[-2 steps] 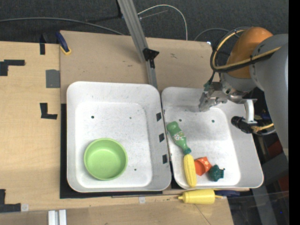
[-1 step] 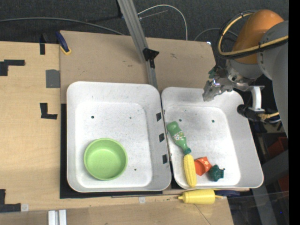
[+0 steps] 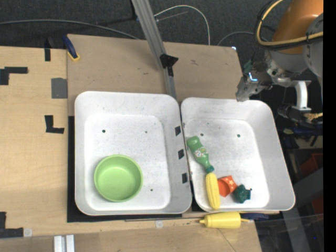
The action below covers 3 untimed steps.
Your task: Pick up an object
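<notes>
Yellow bottle (image 3: 222, 220) lies outside the bins' near edge

Gripper (image 3: 244, 92), grip state unclear, hangs over the right bin's (image 3: 262, 140) far rim; green bottle (image 3: 199, 152) lies nearer the camera, long axis slanted.

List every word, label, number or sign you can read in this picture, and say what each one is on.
No text can be read here.
Green bottle in the right bin: a pale patch on its body that may be a label, too small and blurred to read.
Yellow bottle in front of the bins: no print to be seen.
Green bowl: plain.
</notes>
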Each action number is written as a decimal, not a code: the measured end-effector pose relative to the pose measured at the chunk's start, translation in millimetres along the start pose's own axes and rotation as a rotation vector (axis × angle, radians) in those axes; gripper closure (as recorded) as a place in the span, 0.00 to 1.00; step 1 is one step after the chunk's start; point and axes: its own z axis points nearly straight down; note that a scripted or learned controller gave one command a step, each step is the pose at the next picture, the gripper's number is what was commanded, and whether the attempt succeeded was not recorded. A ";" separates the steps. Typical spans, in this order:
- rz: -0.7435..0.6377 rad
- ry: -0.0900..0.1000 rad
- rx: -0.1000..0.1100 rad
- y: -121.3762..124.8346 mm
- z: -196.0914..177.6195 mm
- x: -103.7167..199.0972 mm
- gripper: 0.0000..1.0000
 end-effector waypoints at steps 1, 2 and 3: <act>0.000 0.000 0.002 1.4 -53.7 0.0 1.00; -0.004 0.003 0.008 -12.7 -47.9 58.8 1.00; -0.003 0.002 0.011 -31.9 -24.6 105.5 1.00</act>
